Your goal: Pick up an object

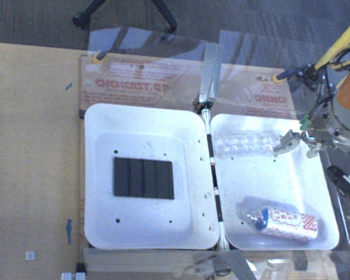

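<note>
In the right bin (pixel 331 207) a clear plastic bottle (pixel 245 144) lies on its side near the far wall. A bottle with a red-and-white label and a blue cap (pixel 284 222) lies near the front. A black ribbed rectangular block (pixel 143 178) lies flat in the left bin (pixel 96 161). My gripper (pixel 298 145) hangs over the far right part of the right bin, just right of the clear bottle's end. Its fingers are spread and open, with nothing between them.
A metal divider (pixel 209 79) and clear panels stand behind the bins. Cables and a yellow hose (pixel 343 40) hang by the arm at the upper right. The wooden bench (pixel 30 156) stretches out to the left.
</note>
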`<action>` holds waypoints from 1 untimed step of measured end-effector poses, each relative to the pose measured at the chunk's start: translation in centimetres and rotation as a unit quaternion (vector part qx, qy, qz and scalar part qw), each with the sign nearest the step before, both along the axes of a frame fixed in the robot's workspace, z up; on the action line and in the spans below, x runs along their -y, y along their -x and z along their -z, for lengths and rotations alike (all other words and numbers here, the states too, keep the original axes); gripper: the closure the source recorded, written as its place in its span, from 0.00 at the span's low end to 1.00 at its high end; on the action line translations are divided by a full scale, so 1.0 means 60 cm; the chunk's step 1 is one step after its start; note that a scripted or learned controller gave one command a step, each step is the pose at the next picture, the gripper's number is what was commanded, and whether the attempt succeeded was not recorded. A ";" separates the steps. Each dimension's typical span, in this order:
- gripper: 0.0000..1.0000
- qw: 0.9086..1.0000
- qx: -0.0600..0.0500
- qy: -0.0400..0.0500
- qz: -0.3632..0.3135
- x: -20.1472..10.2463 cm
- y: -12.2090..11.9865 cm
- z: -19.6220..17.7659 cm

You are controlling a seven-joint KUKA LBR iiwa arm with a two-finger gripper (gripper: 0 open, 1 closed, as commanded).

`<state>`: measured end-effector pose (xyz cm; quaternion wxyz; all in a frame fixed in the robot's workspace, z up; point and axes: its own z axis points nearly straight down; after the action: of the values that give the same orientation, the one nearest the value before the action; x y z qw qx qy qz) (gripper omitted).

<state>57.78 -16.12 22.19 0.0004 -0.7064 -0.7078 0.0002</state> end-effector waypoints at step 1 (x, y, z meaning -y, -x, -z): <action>0.00 0.998 0.000 0.000 -0.056 0.058 0.082 0.059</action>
<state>52.84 -19.58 18.65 0.0002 -0.6660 -0.7460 0.0000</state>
